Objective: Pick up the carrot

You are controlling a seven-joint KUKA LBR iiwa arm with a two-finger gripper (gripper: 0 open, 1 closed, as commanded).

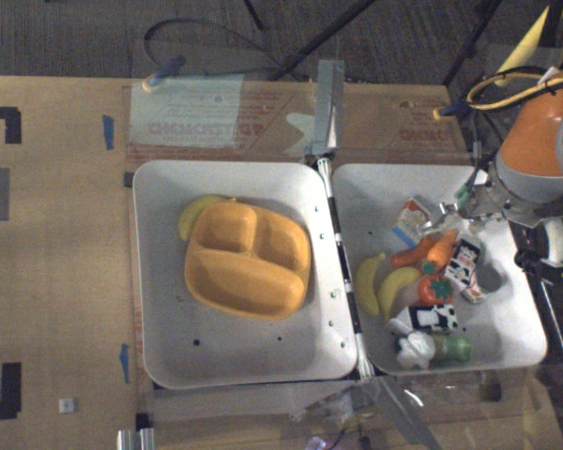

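Note:
The carrot (430,250) is orange and lies at a slant in the middle of the right bin (516,331), its thick end up and to the right. The arm comes in from the right, its orange band (535,143) above the bin's far right corner. My gripper (448,213) hangs just above and to the right of the carrot's thick end, close to a small red and white carton (412,219). Nothing is visibly held.
Crowded around the carrot are two yellow bananas (383,287), a red tomato-like toy (436,290), black and white milk cartons (465,266), a white object (415,350) and a green one (456,348). The left bin (159,345) holds an orange divided plate (249,257) over a yellow banana (194,213).

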